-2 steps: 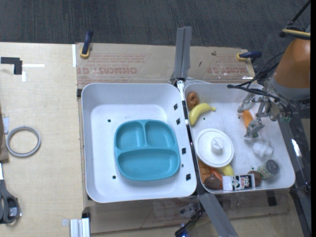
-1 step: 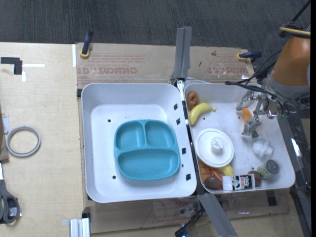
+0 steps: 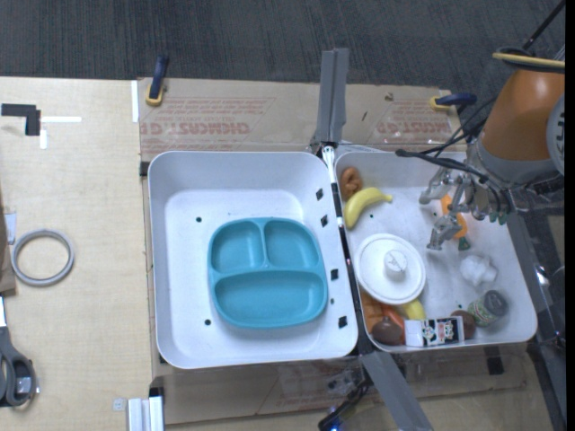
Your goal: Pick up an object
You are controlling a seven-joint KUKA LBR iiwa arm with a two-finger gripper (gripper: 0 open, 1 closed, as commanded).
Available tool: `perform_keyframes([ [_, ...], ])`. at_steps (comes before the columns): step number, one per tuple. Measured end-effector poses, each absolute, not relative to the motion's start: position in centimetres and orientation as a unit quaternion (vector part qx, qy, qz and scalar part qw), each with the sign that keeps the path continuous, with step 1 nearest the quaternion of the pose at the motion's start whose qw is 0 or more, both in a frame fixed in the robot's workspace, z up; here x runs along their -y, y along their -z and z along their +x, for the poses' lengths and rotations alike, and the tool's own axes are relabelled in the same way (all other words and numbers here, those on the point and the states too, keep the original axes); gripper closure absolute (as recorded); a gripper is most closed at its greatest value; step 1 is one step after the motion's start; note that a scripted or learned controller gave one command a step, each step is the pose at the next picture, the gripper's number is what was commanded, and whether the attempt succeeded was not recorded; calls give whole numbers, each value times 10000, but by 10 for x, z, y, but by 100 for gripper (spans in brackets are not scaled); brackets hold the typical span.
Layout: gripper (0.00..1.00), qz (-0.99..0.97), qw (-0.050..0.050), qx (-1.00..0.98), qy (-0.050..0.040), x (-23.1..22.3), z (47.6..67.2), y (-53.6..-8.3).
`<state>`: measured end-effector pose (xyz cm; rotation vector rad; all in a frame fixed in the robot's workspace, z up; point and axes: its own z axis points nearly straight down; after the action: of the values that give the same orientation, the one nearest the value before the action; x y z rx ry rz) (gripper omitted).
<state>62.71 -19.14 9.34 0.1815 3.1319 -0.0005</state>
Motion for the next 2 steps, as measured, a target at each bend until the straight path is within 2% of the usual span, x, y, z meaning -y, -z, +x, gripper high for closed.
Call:
perform_keyframes([
  [1,100,565,54,-9984,14,191,629,-104],
  [2,100,290,11,-9996,3,177,551,-92],
])
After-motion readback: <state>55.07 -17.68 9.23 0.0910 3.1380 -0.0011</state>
